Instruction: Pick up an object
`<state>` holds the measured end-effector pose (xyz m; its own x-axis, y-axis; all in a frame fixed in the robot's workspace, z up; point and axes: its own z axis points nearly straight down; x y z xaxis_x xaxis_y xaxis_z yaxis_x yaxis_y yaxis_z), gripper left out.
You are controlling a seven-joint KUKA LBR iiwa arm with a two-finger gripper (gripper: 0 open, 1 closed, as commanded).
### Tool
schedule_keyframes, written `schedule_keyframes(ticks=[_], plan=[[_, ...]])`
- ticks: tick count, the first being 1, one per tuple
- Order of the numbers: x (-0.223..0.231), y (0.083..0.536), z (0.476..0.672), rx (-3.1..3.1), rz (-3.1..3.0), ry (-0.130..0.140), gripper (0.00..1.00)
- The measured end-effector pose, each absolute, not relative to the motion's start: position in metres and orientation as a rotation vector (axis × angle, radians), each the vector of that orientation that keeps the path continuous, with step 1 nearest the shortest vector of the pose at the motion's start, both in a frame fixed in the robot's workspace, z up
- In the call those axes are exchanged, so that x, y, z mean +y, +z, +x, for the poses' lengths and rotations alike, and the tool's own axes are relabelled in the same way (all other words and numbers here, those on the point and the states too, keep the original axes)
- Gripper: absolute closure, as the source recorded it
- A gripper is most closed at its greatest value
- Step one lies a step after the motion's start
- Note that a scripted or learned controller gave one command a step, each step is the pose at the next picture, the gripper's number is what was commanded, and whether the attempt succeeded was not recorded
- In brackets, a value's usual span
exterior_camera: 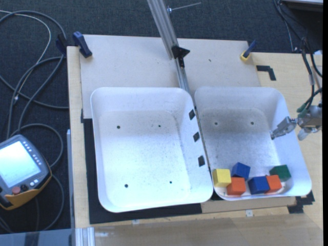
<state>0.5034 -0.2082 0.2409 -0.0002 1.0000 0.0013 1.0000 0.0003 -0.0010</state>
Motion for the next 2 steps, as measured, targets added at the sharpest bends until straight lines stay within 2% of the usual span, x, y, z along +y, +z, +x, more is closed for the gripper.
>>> schedule_keyframes(ticks=[1, 2], plan=[[-0.101, 0.105, 0.535, -2.221, -2.207, 0.003, 0.00], [-0.163, 0.099, 0.561, -2.220, -2.228, 0.002, 0.00]])
